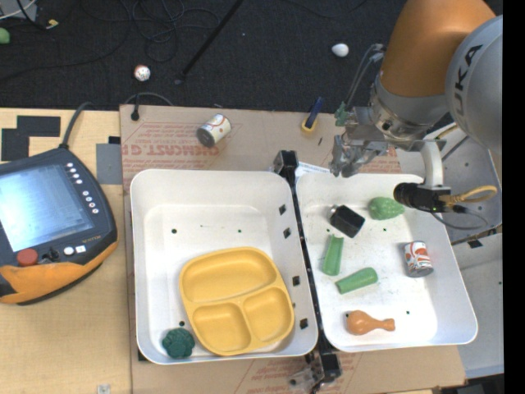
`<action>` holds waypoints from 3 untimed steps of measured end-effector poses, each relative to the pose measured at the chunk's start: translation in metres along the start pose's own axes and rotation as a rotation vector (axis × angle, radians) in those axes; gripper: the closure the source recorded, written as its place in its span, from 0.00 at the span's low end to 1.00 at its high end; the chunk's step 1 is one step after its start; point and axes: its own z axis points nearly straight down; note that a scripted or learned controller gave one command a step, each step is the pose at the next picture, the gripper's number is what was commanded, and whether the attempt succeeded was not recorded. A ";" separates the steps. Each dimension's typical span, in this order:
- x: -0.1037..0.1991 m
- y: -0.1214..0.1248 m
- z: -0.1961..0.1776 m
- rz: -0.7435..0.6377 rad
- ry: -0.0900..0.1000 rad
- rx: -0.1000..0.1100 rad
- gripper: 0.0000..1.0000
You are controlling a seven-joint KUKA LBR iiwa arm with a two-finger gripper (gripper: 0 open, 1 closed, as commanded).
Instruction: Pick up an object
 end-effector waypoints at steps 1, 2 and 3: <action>0.007 -0.038 -0.182 0.002 -0.002 -0.020 1.00; -0.012 -0.095 -0.125 0.006 -0.002 0.003 1.00; 0.056 -0.084 -0.105 -0.001 -0.001 0.000 1.00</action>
